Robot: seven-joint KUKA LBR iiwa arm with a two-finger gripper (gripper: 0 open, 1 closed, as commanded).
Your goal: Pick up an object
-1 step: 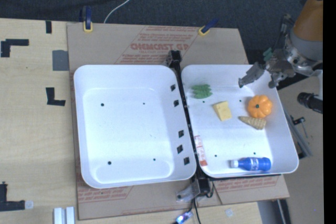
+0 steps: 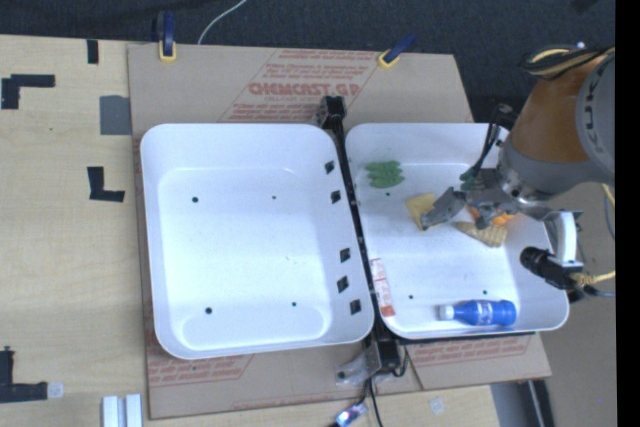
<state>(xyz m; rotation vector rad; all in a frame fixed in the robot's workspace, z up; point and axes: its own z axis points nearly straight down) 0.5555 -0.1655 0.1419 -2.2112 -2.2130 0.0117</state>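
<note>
White plastic makes up both bins, side by side on a sheet of brown cardboard (image 2: 300, 85) printed with red lettering; the cardboard is pinned at its far edge by two clamps, one at 11 o'clock (image 2: 165, 43) with a yellow and blue grip, another at 1 o'clock (image 2: 398, 50). To the left lies a pale wooden bench top (image 2: 60, 245) marked with strips of black tape

Going rightward, the left bin (image 2: 160, 215) shows a bare floor with a few dark dots. A black hinge strip (image 2: 347, 225) runs between it and the right bin (image 2: 400, 137)

Inside the right bin, a small green leafy item (image 2: 384, 174) lies at 11 o'clock, near the dividing strip. Toward the bin's centre sits a yellowish tan object (image 2: 421, 207) — the gripper (image 2: 447, 207) has its dark fingers down beside it, touching or nearly so, but whether they are parted or closed cannot be made out. Just right of the gripper, at 3 o'clock, lies a tan and orange piece (image 2: 488, 231), partly under the wrist. At 5 o'clock, along the near wall, a plastic bottle with a blue label (image 2: 480, 313) lies on its side, white cap pointing left

Farthest right, the grey arm with its orange band (image 2: 555, 120) reaches in — a black cable fitting (image 2: 545, 265) hangs below it
</note>
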